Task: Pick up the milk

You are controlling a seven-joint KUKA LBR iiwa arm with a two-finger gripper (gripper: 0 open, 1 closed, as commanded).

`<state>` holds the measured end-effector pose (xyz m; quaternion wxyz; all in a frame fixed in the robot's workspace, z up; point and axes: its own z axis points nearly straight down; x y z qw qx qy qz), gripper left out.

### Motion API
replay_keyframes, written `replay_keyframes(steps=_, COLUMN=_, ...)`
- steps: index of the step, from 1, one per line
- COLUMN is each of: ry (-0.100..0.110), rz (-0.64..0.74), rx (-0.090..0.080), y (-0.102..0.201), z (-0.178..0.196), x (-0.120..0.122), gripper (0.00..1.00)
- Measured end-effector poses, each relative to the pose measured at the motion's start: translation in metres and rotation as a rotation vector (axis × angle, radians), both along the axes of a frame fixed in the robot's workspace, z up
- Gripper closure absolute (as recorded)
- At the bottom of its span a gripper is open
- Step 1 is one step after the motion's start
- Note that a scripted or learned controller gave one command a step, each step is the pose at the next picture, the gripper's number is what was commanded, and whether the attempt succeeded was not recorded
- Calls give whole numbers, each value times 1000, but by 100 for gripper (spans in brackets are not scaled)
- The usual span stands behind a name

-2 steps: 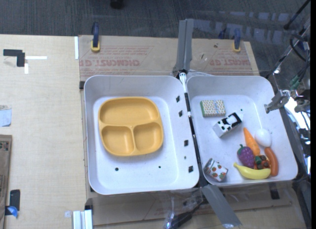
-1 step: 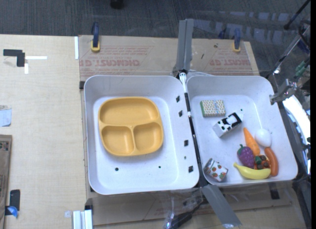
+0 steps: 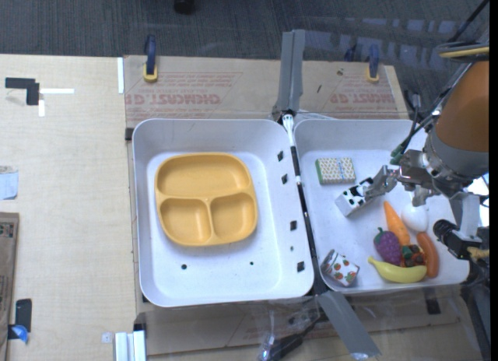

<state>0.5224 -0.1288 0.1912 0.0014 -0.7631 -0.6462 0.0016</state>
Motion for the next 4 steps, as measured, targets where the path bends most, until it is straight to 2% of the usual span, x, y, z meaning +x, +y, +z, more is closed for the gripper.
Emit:
replay_keyframes(steps=1, ry=-3, rz=173, rx=-1, y=25, z=-99, x=30, gripper=0)
replay_keyframes(steps=2, ry=-2, rz=168, rx=0, y=24, z=-90, x=30, gripper=100)
replay_keyframes(steps=3, ry=-5, rz=176, rx=-2, y=9, z=34, x=137, gripper=100)
replay_keyframes(steps=4, ry=-3, rz=175, rx=-2, y=9, z=33, x=137, gripper=0)
